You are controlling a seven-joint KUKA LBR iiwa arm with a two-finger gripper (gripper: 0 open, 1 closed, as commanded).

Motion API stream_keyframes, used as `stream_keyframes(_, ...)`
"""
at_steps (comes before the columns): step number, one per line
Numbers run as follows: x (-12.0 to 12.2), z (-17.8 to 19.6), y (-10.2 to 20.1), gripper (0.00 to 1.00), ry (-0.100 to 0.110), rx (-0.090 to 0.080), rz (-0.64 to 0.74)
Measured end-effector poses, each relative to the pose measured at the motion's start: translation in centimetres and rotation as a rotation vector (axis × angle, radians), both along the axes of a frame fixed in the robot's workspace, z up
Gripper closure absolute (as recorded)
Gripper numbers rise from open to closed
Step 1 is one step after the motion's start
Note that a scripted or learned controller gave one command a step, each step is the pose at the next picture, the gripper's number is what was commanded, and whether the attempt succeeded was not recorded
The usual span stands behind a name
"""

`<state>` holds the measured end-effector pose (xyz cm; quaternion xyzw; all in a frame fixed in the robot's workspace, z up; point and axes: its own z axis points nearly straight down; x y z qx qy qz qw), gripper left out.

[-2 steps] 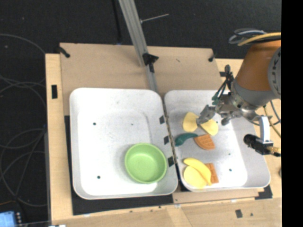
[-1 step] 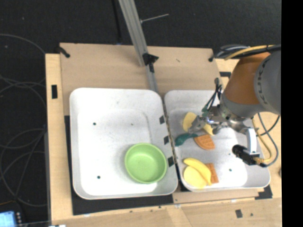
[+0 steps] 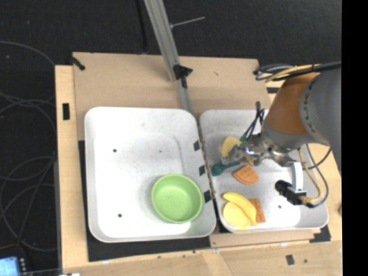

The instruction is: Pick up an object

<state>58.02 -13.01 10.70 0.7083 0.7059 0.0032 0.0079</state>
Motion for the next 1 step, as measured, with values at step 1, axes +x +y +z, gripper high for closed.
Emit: stream_keyframes(1,0.09,1.17,-0.05,1.00,-0.004,0.002,-0.004)
